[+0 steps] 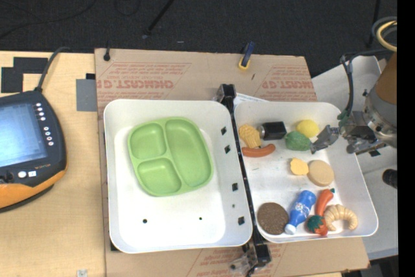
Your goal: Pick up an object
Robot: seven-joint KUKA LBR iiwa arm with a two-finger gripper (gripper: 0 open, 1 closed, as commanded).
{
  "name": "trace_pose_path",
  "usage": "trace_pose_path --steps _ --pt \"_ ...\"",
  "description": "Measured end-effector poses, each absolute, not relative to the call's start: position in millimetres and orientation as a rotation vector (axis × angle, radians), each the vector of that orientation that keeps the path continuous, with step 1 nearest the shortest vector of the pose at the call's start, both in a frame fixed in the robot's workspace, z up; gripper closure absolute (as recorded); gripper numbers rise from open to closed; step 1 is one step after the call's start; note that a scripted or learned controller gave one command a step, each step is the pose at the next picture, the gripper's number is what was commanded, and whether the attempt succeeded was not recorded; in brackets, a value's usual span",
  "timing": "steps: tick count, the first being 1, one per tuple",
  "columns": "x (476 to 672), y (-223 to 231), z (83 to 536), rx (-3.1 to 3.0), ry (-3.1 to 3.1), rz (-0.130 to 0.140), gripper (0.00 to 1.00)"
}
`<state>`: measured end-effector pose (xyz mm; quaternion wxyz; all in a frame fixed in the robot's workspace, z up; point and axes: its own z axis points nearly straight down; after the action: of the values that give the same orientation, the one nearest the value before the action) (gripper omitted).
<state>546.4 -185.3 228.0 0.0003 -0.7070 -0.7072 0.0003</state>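
Observation:
The right bin (pixel 363 185) holds several toy foods. Among them are a corn cob (pixel 249 135), a black block (pixel 273 130), a yellow lemon (pixel 308 127), a green vegetable (pixel 297 141) and a red sausage (pixel 258 152). Nearer the front lie a tan bun (pixel 320 172), a yellow slice (pixel 298 167), a brown cookie (pixel 272 217), a blue bottle (pixel 301 207), a carrot (pixel 323 200) and a shrimp (pixel 342 216). My gripper (pixel 342 141) hovers over this bin's right rim, just right of the green vegetable. It looks open, with nothing between its fingers.
The left bin (pixel 123 204) carries a green divided plate (pixel 170 156). A tablet (pixel 26 146) rests on the bench at far left. A black divider (pixel 237 172) runs between the two bins. A blue and yellow clamp (pixel 246 56) sits at the cardboard's back edge.

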Motion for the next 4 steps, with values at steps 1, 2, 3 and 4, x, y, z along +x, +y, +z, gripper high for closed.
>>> trace_pose_path --steps 1,2,3,4 --pt "550.8 -186.2 165.8 -2.215 -2.220 0.004 0.00" --pt "548.7 -177.9 120.3 -2.216 -2.217 0.004 0.00" --pt "551.0 -177.9 90.0 -2.225 -2.227 0.002 0.00" --pt "552.8 -180.4 103.6 -2.234 -2.228 -0.003 1.00"
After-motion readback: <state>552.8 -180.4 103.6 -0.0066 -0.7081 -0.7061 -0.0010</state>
